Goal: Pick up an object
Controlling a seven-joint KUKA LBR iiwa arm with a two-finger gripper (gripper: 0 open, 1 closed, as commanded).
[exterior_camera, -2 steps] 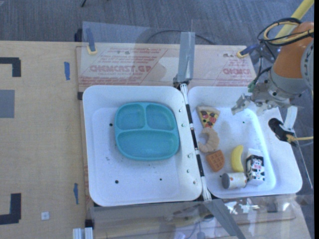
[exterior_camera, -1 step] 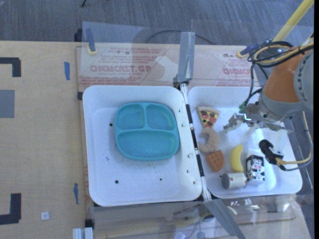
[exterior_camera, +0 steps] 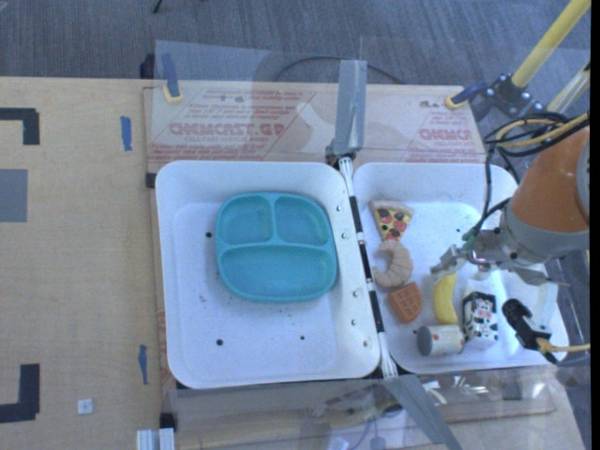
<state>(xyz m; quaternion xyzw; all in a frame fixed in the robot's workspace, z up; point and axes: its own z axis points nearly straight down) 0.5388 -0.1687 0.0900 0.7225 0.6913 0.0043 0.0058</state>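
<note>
Banana (exterior_camera: pixel 445 299) yellow, stubby, upright in right bin (exterior_camera: pixel 427 181); end effector (exterior_camera: pixel 457 260) just above it, opening seemingly slight, holding nothing.

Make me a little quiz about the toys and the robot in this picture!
1. True or false: the teal divided plate lies in the left bin.
2. Which toy lies just under the pizza slice in the picture? A) croissant B) plate C) banana
3. Fill in: the gripper hangs over the right bin, just above the yellow ____.

Key
1. True.
2. A: the croissant comes next, then the waffle below it.
3. Banana; it lies on the bin floor, not between the fingers.
</note>
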